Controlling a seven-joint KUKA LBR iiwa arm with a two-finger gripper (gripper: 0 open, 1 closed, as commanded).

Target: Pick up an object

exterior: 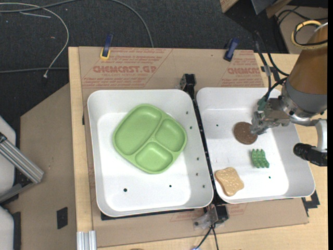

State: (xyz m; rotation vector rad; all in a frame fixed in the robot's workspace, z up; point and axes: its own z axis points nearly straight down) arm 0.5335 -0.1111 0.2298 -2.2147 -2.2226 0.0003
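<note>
Camera view looks down on a cardboard-covered bench [156,66] printed "CHEMCAST GP", on dark carpet with loose cables. Two white bins sit side by side; the left bin [104,191] holds a green divided plate [150,138]. In the right bin [291,186], the gripper [258,125] hangs at a round brown disc [243,133], which lies just left of its fingertips; whether the fingers are spread or closed, I cannot tell. A green ridged piece [259,158] and a tan toast-shaped piece [229,181] lie nearer the camera.

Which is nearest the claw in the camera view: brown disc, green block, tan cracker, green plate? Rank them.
From the claw:
1. Brown disc, right at it, right bin.
2. Green block, just below.
3. Tan cracker, right bin's lower left corner.
4. Green plate, left bin.
</note>
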